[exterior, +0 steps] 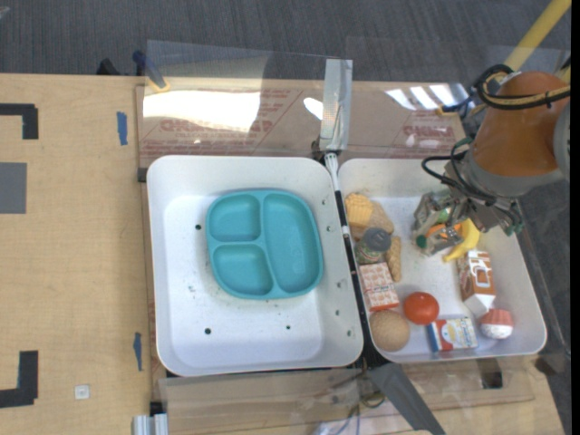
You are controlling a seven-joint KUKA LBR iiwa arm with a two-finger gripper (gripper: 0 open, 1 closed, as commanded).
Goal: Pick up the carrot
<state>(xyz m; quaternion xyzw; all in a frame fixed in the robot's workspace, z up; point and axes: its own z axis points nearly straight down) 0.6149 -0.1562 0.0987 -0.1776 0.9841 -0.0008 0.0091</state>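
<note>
The carrot (441, 234) shows as a small orange piece in the upper right part of the right bin (530, 302), largely hidden by the gripper. My gripper (439, 216) is low in that bin, directly over the carrot, at the end of the grey arm with its orange band (517, 125). A yellow banana (464, 240) lies right against the carrot's right side. Whether the carrot is being gripped is hidden.
The right bin also holds a corn cob (360, 209), a grey can (376, 239), a red-and-white box (378, 286), a tomato (420, 308), a round bun (390, 331) and a milk carton (478, 275). A teal divided plate (265, 242) sits in the left bin (181, 315).
</note>
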